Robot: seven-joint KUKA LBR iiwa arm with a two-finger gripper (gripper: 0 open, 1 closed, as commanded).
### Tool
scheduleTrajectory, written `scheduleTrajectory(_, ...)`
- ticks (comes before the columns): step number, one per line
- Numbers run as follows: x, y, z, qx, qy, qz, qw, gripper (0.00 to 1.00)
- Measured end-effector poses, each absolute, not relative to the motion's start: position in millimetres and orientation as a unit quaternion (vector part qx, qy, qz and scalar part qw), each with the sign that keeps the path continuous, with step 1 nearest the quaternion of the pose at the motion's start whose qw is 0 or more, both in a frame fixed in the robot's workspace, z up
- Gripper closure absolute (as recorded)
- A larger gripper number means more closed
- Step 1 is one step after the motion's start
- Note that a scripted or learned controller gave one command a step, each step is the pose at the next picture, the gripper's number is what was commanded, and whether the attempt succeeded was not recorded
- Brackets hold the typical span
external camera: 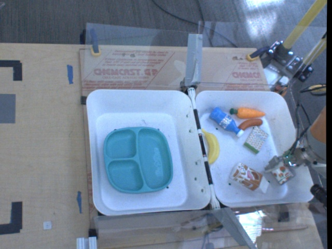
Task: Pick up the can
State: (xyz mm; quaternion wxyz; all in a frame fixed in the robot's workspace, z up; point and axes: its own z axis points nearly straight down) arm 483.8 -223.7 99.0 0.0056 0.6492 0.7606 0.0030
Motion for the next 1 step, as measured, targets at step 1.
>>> scheduleTrajectory(1,510.0,-166.0,225.7,0.673,0.739,0.0005,0.001,1.0)
